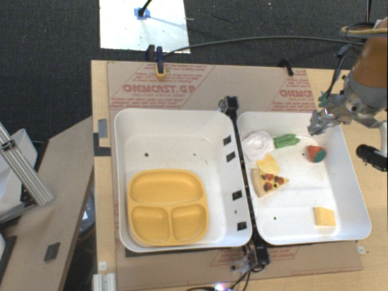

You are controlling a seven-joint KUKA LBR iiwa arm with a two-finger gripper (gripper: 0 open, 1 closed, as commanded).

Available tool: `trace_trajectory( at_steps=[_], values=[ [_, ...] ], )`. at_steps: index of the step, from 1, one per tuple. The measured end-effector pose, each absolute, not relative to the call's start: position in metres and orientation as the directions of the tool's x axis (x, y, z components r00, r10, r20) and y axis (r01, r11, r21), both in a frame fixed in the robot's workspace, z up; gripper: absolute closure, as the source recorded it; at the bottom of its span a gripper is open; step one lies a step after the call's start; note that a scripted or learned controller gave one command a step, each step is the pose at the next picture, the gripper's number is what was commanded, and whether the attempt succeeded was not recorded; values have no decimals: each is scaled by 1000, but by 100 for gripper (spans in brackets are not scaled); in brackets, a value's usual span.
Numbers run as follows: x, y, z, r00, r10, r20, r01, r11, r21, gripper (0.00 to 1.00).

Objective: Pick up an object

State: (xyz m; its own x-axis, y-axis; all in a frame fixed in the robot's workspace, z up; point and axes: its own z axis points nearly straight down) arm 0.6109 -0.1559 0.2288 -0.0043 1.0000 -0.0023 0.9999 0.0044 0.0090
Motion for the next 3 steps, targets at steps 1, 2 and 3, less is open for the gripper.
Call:
trace_trajectory(
  at_steps=[1, 2, 3],
  values=[
    [612, -156, 214, -5, 1000, -1, 1000, 5, 2, 100],
    [598, -105, 227, -9, 1000, 0, 1000, 9, 2, 100],
    [589, -59, 221, -9, 1000, 1, 1000, 9, 1, 100]
  ],
)
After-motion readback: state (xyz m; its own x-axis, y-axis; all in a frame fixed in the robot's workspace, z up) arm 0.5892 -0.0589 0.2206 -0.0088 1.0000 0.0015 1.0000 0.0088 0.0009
